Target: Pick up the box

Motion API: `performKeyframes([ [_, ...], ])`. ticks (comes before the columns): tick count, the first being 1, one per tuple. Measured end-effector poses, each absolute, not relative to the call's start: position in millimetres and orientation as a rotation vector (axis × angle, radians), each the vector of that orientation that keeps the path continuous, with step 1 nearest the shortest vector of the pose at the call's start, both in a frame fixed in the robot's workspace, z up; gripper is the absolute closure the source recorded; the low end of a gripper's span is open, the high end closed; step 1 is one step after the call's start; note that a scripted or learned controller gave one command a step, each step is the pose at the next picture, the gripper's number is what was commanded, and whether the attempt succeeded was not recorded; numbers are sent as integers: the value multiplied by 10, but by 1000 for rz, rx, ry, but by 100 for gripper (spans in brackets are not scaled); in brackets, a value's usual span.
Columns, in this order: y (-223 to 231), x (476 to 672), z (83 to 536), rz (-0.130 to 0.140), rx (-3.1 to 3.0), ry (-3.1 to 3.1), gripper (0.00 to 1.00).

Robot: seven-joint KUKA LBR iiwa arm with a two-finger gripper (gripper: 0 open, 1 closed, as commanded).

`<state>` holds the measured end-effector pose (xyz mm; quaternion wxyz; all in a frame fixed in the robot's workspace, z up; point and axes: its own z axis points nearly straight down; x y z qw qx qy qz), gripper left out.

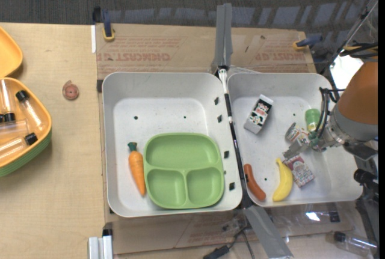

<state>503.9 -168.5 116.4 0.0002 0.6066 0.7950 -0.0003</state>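
In the camera view, the box (258, 115) is a small white carton with a dark printed picture on its top face and grey sides. It lies tilted in the right bin (274, 79), toward that bin's far-left part, apart from everything else. Bare white floor surrounds it on all sides, widest toward the far wall and to its right.

Along the right bin's near edge lie a red sausage (254, 182) at the near-left corner, a banana (283, 180) just beside it, and a small printed packet (302, 172) touching the banana's right side. A green item (312, 118) sits near the right wall.

The gripper (299, 139) hangs low over the right half of the bin, above the packet and well apart from the box; whether its fingers are spread or pressed together cannot be told here.

The left bin (114, 149) carries a green divided plate (183, 171) by its near edge, with a carrot (137, 169) just left of it.
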Motion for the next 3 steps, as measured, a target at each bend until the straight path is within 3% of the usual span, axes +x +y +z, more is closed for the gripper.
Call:
performKeyframes([
  [1, -1520, 4764, 905, -4, 2406, 2026, 0],
  [2, -1525, 4761, 987, -6, 2407, 2027, 100],
  [3, -1427, 5322, 1806, -5, 2325, 2114, 100],
])
